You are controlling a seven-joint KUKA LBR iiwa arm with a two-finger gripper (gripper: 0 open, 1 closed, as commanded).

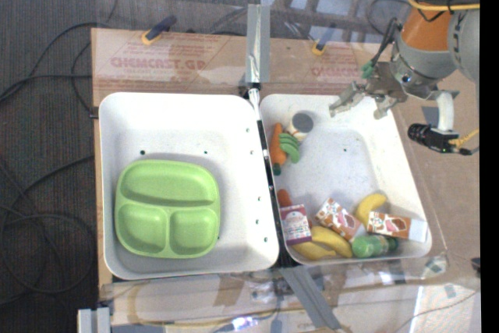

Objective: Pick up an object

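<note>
The pincer [360,99] hangs over the far right corner of the right bin [390,140], its two fingers [343,103] spread wide apart with nothing between them and touching nothing that can be made out. The grey arm with its orange band [437,4] enters from the right and is cut off at the picture's edge.

Below and to the left of the pincer, a small grey round object [301,122] lies on the bin floor, just beside a green and orange toy vegetable bundle [282,146] against the bin's left wall. Well below the pincer, along the near wall, a crowded heap holds a pink carton [295,224], a patterned snack box [337,217], two bananas [327,244] [371,206], a green item [369,246] and an orange-and-white box [394,225]; how they overlap is hard to read, and a red piece near the carton is too small to name.

Far left of the pincer, the left bin [156,117] carries a green divided tray [167,207] with three compartments. Both bins sit on a cardboard-topped bench [168,58].
</note>
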